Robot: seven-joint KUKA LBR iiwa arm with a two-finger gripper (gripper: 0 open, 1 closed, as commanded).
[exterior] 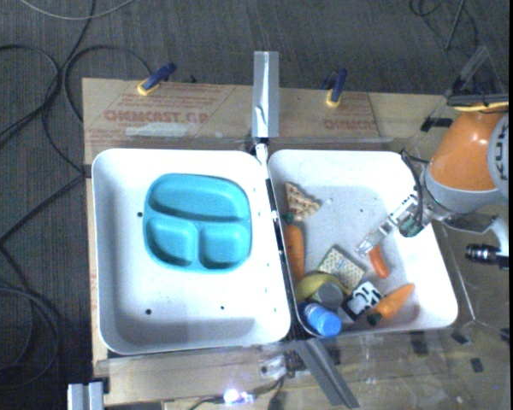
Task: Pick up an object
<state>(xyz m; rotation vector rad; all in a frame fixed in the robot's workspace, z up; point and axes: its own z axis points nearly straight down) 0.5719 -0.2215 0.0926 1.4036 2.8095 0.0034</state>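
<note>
Two white bins sit side by side on the bench. The left bin (111, 254) holds a blue divided tray (198, 220), which lies flat in the middle of it. The right bin (359, 165) holds all the small things, and most of them are gathered toward its near edge and near-left corner, perhaps because they were dropped there and slid together.

Along the left wall of the right bin lies a long carrot (295, 248). Near the far-left corner is a waffle-like cracker (301, 199). A second square cracker (342, 267) lies near the middle. In the near-left corner there are a yellow-green round thing (315, 283), a bottle with a blue cap (323, 320) and a small black and white object (363, 297). Another carrot (393, 301) lies beside them, close to the near edge.

The arm (466, 165) reaches in over the right wall, and the wrist is tilted down toward the middle of the bin. The gripper (374, 244) is low, and its tips are just beside a short orange piece (379, 263), which I judge to be the target. The fingers seem slightly apart, with nothing visible between them. The piece rests on the bin floor.
</note>
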